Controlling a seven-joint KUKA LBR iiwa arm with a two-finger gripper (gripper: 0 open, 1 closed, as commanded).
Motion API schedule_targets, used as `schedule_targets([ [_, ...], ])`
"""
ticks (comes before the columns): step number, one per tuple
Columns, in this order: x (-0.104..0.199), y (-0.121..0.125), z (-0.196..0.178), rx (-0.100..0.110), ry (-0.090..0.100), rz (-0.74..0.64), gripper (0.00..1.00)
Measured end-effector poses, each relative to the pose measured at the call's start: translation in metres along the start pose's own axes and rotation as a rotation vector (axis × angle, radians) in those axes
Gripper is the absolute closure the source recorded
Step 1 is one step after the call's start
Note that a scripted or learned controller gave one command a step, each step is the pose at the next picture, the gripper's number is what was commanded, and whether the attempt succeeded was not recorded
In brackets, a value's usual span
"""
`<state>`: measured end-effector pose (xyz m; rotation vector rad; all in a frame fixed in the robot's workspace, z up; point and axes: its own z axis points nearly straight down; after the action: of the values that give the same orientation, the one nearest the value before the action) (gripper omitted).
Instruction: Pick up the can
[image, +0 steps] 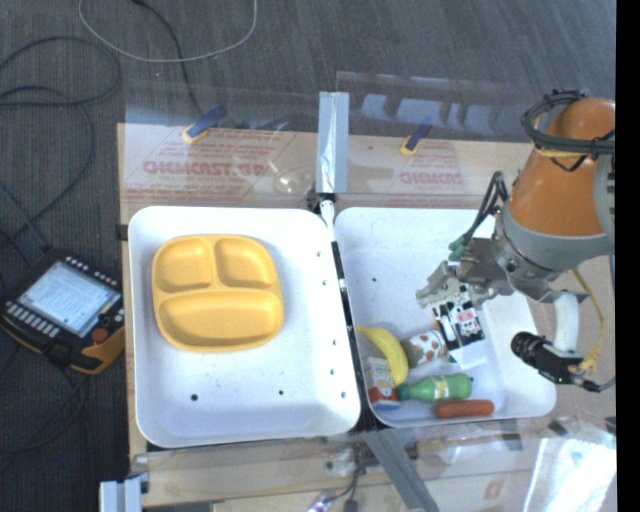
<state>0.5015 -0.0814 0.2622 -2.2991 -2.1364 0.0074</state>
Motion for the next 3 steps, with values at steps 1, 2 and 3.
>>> schedule_targets([
  [1,0.013,-0.019,0.081,0.001,0.001,0.101,1.00],
  [2,0.051,-0.021,0.022,-0.001,-0.001,0.253,1.00],
  [3,0.042,-0.007,0.026,0.002,-0.002,0.399,1.00],
])
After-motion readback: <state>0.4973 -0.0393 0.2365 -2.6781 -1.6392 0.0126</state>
